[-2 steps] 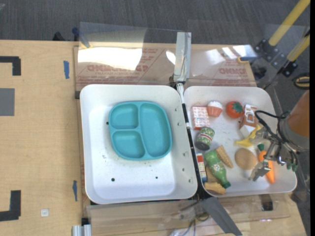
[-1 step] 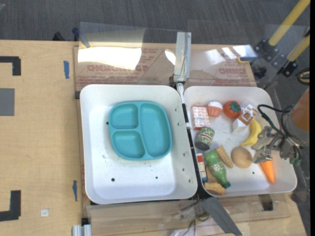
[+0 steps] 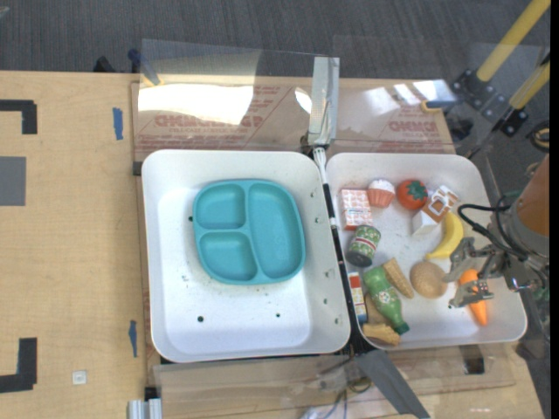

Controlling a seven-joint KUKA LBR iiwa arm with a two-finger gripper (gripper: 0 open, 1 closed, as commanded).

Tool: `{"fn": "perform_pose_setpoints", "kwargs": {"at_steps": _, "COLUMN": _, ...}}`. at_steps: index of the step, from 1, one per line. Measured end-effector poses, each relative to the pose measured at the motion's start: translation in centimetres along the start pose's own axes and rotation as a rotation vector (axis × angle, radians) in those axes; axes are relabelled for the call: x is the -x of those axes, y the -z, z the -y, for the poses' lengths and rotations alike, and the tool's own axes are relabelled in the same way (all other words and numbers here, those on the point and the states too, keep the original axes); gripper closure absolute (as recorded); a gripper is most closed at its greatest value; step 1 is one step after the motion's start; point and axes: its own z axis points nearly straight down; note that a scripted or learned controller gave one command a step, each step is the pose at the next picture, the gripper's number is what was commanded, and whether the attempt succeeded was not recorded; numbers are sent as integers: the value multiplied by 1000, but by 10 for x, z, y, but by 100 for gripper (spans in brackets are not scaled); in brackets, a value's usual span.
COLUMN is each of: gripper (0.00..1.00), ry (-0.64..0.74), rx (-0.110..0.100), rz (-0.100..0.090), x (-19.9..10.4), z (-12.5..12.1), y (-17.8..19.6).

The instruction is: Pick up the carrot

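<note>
While I'm watching the overhead feed, here's how it reads from my desk:

Carrot (image 3: 478, 305): orange, lying in the right bin (image 3: 507, 332) near its right wall, close to the front corner.

Gripper (image 3: 465, 279): reaching in from the right, sitting right on top of the carrot's upper end. The carrot pokes out below it, toward the bin's front.

Grip state: honestly can't tell how wide the pincer is, or if it has the carrot clamped (dark metal and cables blur together there).

Neighbours: banana (image 3: 448, 236) just up-left of the gripper, a tan round thing (image 3: 427, 278) just left of it, tomato (image 3: 411, 194) farther back.

Rest of right bin: green bottle (image 3: 385, 298), small can (image 3: 364, 244), red-and-white carton (image 3: 355, 207) along the left side, well apart from the carrot.

Left bin (image 3: 166, 234): holds a teal divided plate (image 3: 288, 260).
</note>
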Motion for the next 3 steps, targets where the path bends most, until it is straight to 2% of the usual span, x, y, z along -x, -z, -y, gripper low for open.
{"fn": "perform_pose_setpoints", "kwargs": {"at_steps": 1, "gripper": 100, "ry": -95, "rx": 1, "rz": 5, "x": 55, "z": -44, "y": 69}}
{"fn": "perform_pose_setpoints", "kwargs": {"at_steps": 2, "gripper": 100, "ry": -12, "rx": -3, "rz": 13, "x": -4, "z": -34, "y": -19}}
{"fn": "perform_pose_setpoints", "kwargs": {"at_steps": 3, "gripper": 100, "ry": 16, "rx": 1, "rz": 5, "x": 21, "z": -84, "y": 57}}
